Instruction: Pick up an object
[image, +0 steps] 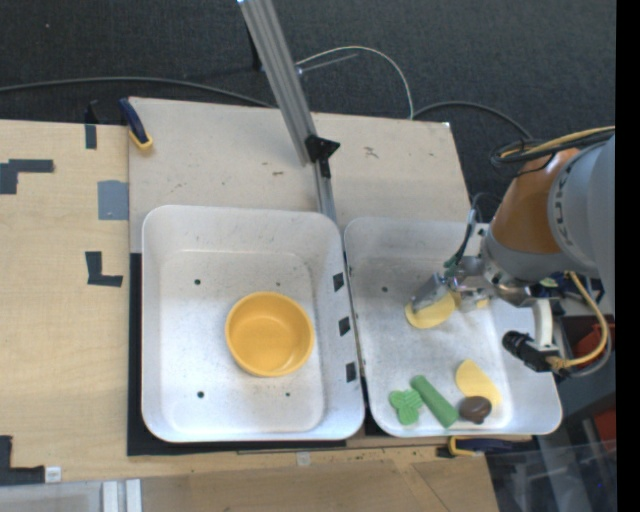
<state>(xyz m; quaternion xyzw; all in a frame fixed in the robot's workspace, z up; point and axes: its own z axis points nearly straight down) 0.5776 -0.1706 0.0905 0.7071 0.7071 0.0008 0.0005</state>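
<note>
Green piece (432, 399) long axis upper-left to lower-right; pincer (437, 300) grip state unclear.

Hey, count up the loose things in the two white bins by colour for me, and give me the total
Yellow: 3, the bowl, a piece by the gripper at, and a piece at.
Green: 2, at and.
Brown: 1, at.
Total: 6.

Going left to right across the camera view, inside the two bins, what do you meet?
Yellow bowl in the left bin → green toy → pale yellow piece at the end effector → brown lump, in the right bin.
</note>
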